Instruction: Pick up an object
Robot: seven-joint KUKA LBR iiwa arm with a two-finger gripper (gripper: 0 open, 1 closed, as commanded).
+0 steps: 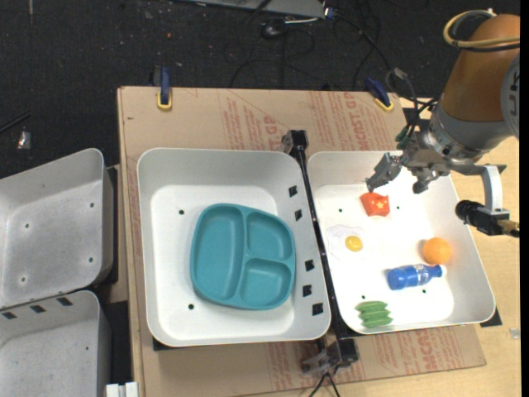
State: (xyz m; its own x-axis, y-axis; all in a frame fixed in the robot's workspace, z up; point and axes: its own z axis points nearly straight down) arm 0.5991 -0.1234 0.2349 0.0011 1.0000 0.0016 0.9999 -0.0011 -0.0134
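Pincer (402, 174) at upper right of frame, over the right bin (471, 304) — fingers spread apart, nothing between them. Red block (376, 204) just below it. Fried egg (348, 241), orange (436, 250), blue bottle (413, 276), green pod (373, 313) lower down. Left bin — teal plate (243, 256).

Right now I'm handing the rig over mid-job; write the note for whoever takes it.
Gripper: fingers spread open, holding nothing, hovering over the far end of the right bin.
Closest item: red block, just below the fingers.
Also in that bin: fried egg toy, orange ball, blue bottle, green pod.
Left bin: teal divided plate.
Done: approach. Left: descend, close, lift.
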